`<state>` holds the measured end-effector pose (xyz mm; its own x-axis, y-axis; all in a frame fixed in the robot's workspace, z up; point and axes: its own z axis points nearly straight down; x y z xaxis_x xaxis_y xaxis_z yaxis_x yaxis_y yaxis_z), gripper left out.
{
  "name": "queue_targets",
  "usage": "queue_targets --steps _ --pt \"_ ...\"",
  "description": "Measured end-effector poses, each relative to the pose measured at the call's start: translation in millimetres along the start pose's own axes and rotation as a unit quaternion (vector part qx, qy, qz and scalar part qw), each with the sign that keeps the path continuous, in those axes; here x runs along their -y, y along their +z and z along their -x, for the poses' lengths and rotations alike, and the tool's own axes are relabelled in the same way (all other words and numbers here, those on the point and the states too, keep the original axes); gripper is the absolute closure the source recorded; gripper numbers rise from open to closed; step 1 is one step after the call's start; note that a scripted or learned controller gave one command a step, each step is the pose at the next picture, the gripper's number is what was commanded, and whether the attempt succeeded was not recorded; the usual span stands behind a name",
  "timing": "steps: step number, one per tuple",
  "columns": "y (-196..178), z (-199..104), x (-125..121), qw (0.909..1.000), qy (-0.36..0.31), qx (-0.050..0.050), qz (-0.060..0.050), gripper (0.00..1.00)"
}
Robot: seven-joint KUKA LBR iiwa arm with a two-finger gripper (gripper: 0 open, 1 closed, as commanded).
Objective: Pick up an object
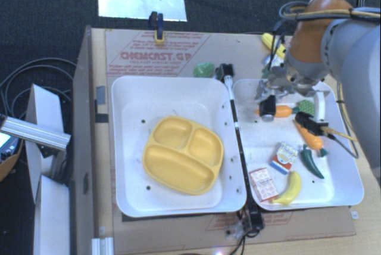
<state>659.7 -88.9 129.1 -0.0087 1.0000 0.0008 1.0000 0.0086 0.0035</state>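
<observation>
We see the gripper [267, 106] low over the right bin [342, 188], near a carrot [282, 111]; jaw state we cannot tell. Bench [161, 48] stands on dark carpet [41, 3].

Red printed lettering is showing on the flat brown cardboard sheet [178, 48] lying under the white bins, reading "CHEMCAST GP"; smaller lines stay illegible

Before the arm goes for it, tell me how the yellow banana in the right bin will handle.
The banana looks like a smooth plastic toy, so probably stiff, light and a bit slippery. Its curved shape may rock or spin if nudged. It lies by the bin's front wall, beside a small carton, which could crowd the fingers.
</observation>
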Motion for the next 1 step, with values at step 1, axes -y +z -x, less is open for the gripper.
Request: queue_targets --steps 1 --pt "-75.5 -41.2 25.0 1.0000 0.000 0.000 0.002 1.00"
